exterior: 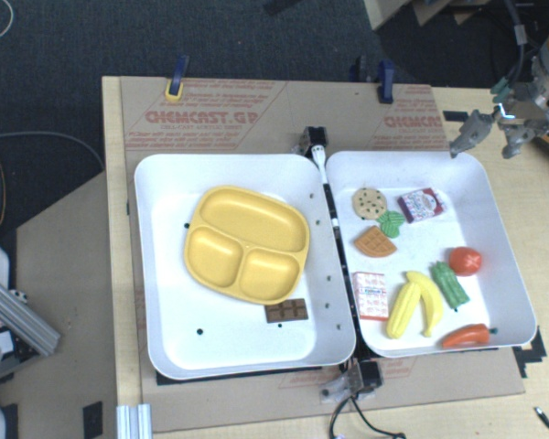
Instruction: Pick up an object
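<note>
My gripper (489,139) hovers over the bench just beyond the far right corner of the right bin (503,222), open, with nothing between its fingers (465,136). The right bin holds a cookie (369,202), a purple packet (422,205), a green leafy piece (392,223), a waffle wedge (374,242), a tomato (465,261), a green pickle (450,284), two bananas (414,303), a red-and-white packet (371,295) and a red pepper (464,336). All of them lie nearer the camera than the gripper.
The left bin (160,273) holds a yellow divided plate (246,242) and a chocolate bar (286,312) near its front right. Clamps (175,80) (385,80) grip the cardboard's far edge. A black hinge strip (329,218) runs between the bins.
</note>
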You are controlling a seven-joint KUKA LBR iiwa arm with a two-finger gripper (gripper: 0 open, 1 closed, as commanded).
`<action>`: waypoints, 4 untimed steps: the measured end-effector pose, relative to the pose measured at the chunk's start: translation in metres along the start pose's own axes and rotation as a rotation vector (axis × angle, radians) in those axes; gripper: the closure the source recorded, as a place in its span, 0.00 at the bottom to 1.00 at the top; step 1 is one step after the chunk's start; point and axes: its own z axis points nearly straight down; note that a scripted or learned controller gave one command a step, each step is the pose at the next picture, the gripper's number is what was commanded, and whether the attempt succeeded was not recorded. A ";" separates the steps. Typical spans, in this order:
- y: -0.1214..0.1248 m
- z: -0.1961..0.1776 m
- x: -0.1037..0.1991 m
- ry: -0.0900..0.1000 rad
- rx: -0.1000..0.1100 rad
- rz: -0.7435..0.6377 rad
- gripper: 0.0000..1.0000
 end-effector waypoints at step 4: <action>0.001 0.135 -0.007 -0.002 -0.010 -0.002 0.00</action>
